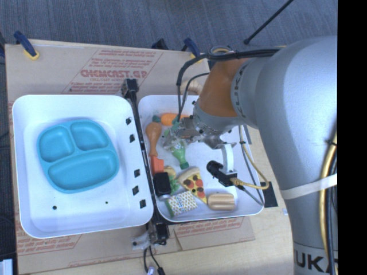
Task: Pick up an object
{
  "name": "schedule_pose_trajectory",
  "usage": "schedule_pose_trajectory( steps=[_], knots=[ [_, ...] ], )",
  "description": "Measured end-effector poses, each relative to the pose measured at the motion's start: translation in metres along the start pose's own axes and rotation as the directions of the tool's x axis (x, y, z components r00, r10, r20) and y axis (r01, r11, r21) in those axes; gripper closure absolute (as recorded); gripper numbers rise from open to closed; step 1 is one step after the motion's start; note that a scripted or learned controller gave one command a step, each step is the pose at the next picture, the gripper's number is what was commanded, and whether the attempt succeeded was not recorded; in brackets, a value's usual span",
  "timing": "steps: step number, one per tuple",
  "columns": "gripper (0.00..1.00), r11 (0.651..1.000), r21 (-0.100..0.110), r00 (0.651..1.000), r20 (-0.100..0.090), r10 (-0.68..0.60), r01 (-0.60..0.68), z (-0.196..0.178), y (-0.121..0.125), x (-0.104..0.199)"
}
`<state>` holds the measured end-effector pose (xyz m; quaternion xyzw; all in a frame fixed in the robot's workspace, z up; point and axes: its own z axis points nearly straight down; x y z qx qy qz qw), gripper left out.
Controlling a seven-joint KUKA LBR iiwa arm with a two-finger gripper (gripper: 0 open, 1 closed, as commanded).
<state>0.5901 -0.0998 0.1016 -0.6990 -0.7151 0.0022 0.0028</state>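
Right bin (250, 209): claw (178, 137) among toys (189, 185)

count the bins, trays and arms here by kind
white bins: 2
blue tray: 1
arm: 1
total: 4

The grey arm (287, 113) reaches in from the right, bulky and bent downward, its orange band (221, 90) sitting just above the wrist. The gripper (182, 132) points down and leftward, low at the scene's middle; black cables loop around the wrist.
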Motion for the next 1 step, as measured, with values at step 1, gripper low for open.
schedule_pose_trajectory(
  steps=[1],
  knots=[
    [1.00,0.981,-0.005,0.981,0.000,0.192,-0.192,-0.1500,0.0288,0.0130]
  ],
)
